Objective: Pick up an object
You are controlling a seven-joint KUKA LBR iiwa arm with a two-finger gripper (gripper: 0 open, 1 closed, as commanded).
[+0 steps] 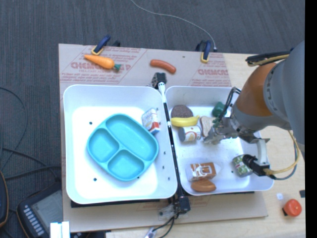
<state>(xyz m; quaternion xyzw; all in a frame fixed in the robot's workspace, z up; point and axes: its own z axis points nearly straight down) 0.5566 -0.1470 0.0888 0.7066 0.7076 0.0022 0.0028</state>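
Observation:
My gripper (214, 134) is low in the right bin (257, 186), at its middle. It hangs right beside a small tin can (190, 134) and a beige piece (205, 124), which its body partly hides. A yellow banana (184, 121) and a dark round item (182, 111) lie just left of it. A green item (219, 108) sits behind it. A brown packet (203, 170), a reddish sausage (203, 185) and a green can (241, 165) lie nearer the front.
The left bin (81, 95) holds a blue divided plate (123, 146) and a small carton (151, 120). A carrot (101, 62) and a second sausage (162, 66) lie on the cardboard behind the bins. Cables run along the right bin's right side.

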